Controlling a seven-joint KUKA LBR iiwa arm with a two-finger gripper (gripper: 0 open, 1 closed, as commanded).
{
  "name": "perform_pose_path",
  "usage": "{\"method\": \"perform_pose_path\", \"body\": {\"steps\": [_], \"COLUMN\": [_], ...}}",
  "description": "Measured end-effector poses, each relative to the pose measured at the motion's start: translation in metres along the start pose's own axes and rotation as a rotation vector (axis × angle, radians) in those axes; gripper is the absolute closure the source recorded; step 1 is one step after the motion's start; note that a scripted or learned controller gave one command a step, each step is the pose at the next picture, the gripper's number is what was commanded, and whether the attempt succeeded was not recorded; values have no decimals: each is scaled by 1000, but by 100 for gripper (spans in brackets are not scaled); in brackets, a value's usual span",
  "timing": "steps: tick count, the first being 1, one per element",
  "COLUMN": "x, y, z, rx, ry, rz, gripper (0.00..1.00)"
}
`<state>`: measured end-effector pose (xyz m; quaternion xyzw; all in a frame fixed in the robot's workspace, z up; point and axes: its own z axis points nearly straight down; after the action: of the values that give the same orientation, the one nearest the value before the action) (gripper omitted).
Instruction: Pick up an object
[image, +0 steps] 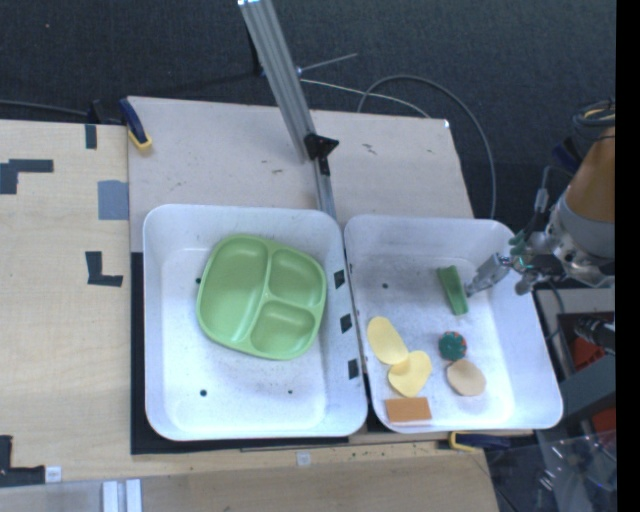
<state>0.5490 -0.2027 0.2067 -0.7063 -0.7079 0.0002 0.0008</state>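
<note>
Two white bins on the surface (230, 150), seen from above. Left bin (160, 330): a green divided plate (262, 297), tilted. Right bin (520, 340): a green block (452, 291) near centre; at 6 o'clock of it a small teal ball (453, 346); at 7 o'clock two yellow pieces (387, 340) (410, 375); a tan disc (465, 378) and an orange block (407, 409) near the bin's front rim. Gripper (487, 276), at 3 o'clock of the green block and just beside it, over the bin; whether it is released or clenched cannot be told.

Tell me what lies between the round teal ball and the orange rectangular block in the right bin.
Camera view: the lower yellow chip-shaped piece partly fills that gap between the teal ball and orange block.
</note>
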Motion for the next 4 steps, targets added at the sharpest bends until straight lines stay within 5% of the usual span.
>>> {"method": "perform_pose_path", "body": {"steps": [1,3,4], "x": [0,4,4], "y": [0,-13,-13], "z": [0,114,117], "rx": [0,7,-1], "ry": [0,1,-2], "rz": [0,1,1], "gripper": [0,0,0]}}
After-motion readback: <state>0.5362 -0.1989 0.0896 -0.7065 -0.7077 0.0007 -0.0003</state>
